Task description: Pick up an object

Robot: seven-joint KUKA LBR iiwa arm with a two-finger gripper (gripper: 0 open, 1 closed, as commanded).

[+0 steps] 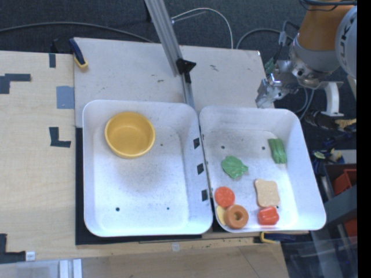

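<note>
- The left bin (93,172) holds a yellow bowl (130,134), upright in its far-left corner; the rest of its floor is speckled white
- A grey metal bar (165,30) slants down from the top and ends at a black clamp above the seam between the two bins
- The right bin (304,172) carries the small pieces; a leafy green piece (234,167) lies near its middle; a red round piece (225,197) sits near the seam, touching a brown ring (237,216) at the near edge
- Further right a tan toast slice (267,192) lies just above a red block (268,216); a long green piece (277,151) rests toward the far-right side
- The gripper (268,92) hangs beyond the right bin's far rim, over the bench, well apart from every piece; the long green piece is the nearest to it; nothing sits between the jaws, and I cannot tell how wide they stand
</note>
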